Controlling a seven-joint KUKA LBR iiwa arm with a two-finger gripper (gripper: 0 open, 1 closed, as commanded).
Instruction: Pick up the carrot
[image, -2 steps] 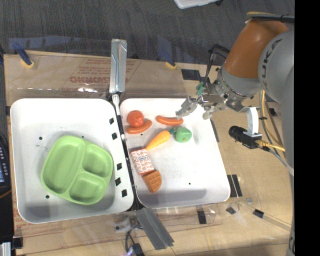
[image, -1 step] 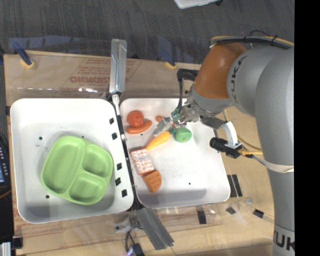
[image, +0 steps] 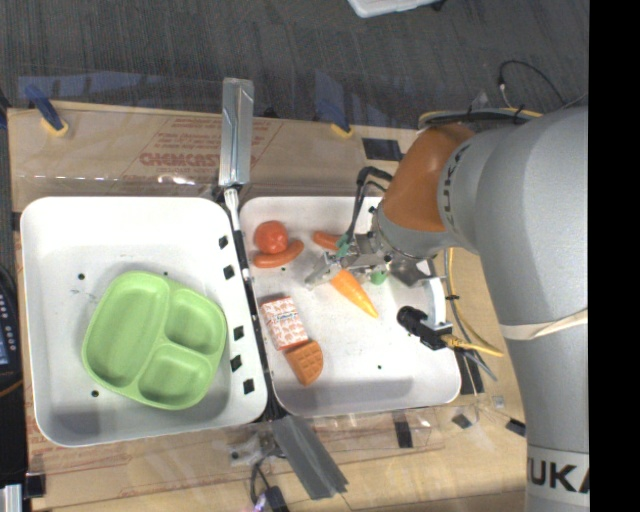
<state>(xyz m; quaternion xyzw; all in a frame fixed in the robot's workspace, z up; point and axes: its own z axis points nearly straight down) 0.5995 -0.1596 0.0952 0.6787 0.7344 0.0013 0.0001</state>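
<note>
Right bin (image: 420, 385): gripper (image: 352, 262) down at carrot (image: 354, 291), touching its thick end; finger state cannot be told. Green tray (image: 152, 340) in left bin (image: 60, 240).

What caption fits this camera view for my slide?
Robot arm's tool reaches the carrot in the right bin, green plate in the left.

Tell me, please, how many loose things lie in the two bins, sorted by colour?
Orange or red: 4 — carrot, round toy on a disc, waffle-like piece, small piece
Red-and-white: 1 — carton
Green: 1 — divided plate
Total: 6
</note>
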